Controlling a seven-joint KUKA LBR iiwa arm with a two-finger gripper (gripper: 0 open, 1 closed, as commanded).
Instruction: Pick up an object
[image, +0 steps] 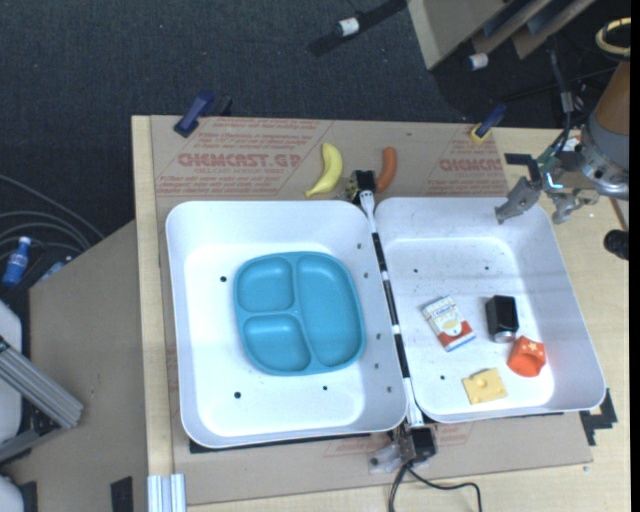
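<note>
Objects: carton (447, 322) | black block (501, 316) | orange toy (527, 357) | cheese wedge (484, 387)

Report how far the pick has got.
Done: nothing lifted. The small carton, black block, orange piece and yellow piece all lie in the right bin. In hand: the pincer hangs at its far right corner. Left: descend, grasp, lift.

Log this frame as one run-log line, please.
phase: pre-grasp | gripper: open, above right bin's far corner, holding nothing | right bin: carton, black block, orange toy, cheese wedge | left bin: blue tray
</note>
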